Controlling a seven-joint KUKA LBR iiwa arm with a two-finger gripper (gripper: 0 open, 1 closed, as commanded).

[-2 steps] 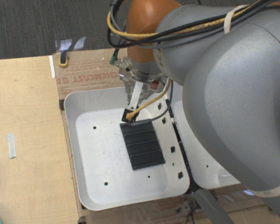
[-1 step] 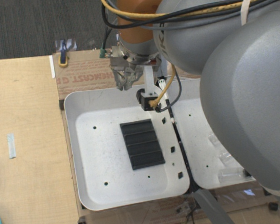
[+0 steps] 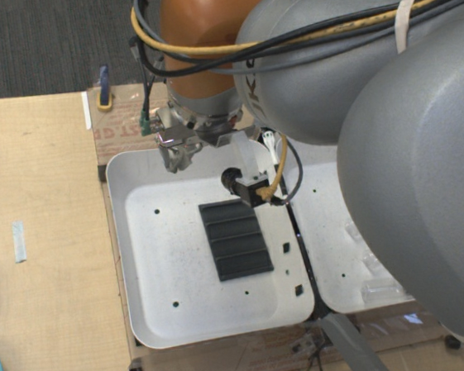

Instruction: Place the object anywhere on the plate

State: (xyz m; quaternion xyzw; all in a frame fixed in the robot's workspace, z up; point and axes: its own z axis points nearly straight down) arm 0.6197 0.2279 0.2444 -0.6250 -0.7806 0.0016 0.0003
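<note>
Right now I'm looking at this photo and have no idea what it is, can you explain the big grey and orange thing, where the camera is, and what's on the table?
The big grey shape with the orange band is a robot arm, reaching in from the right. The one camera is fixed above the bench and looks down at a slant, so the arm fills much of the picture. At the arm's tip is a small metal pincer, hanging over the far edge of a shallow white plastic bin. Whether the pincer is open or shut is not clear from here, and nothing can be seen in it. In the bin lies a flat black ribbed rectangular plate. A second white bin sits beside it, mostly under the arm. To the left is a bare pale wooden bench top.
</note>
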